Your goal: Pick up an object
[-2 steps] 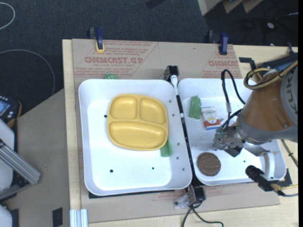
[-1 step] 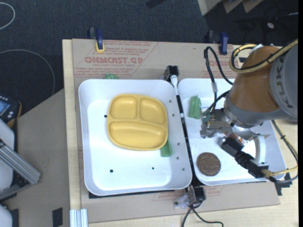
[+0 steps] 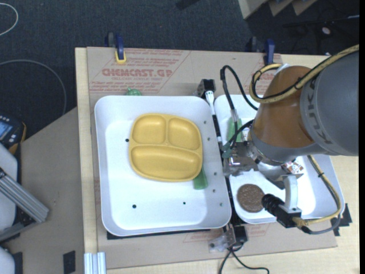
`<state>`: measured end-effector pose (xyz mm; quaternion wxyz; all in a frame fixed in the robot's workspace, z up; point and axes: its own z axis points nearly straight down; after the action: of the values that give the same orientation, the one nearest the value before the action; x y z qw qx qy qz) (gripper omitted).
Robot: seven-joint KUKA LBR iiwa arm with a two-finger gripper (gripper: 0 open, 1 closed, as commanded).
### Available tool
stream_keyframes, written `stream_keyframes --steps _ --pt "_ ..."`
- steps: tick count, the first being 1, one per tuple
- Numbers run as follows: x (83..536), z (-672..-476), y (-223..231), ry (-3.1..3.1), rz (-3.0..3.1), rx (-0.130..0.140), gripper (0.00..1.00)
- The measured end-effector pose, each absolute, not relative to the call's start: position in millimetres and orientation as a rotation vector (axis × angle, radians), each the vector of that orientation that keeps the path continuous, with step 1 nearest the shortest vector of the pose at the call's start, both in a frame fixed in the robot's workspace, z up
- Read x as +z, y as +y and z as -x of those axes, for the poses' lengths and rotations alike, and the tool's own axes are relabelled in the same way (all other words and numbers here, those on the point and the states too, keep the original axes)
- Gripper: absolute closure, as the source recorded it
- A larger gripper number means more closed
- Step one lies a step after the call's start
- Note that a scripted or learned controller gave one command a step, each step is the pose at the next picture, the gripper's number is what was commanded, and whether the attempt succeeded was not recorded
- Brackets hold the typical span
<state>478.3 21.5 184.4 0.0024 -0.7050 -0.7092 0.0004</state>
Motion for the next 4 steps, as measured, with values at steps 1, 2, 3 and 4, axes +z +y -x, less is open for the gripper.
stream_keyframes --steps 1,2,3,4 --pt "330 -480.9 52 -2.235 2.22 -0.022 1.0" --pt "394 -480.0 98 -2.232 2.217 -0.014 1.0" --pt "402 -479.5 133 -2.227 2.219 -0.006 1.0" --pt "412 -480.0 131 -2.228 2.221 -0.007 1.0"
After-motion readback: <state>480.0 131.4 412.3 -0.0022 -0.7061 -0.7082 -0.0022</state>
